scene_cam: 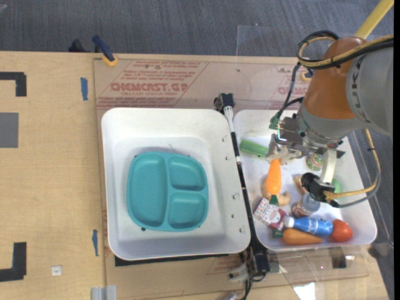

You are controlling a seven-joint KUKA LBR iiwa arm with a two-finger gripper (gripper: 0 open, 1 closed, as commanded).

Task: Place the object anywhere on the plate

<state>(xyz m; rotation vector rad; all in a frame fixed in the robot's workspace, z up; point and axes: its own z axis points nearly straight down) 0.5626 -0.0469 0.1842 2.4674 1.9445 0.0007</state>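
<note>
A teal plate with three compartments lies in the left bin. My gripper hangs over the right bin, under the grey arm with its orange band. An orange carrot stands on end right below the gripper, its top touching or very near the gripper's tip. The wrist hides where they meet, so a hold on it cannot be confirmed.
The right bin holds several items: a green piece at the left, a blue bottle, a red tomato, a second carrot, a small printed packet and a green-labelled jar. A black bar divides the bins.
</note>
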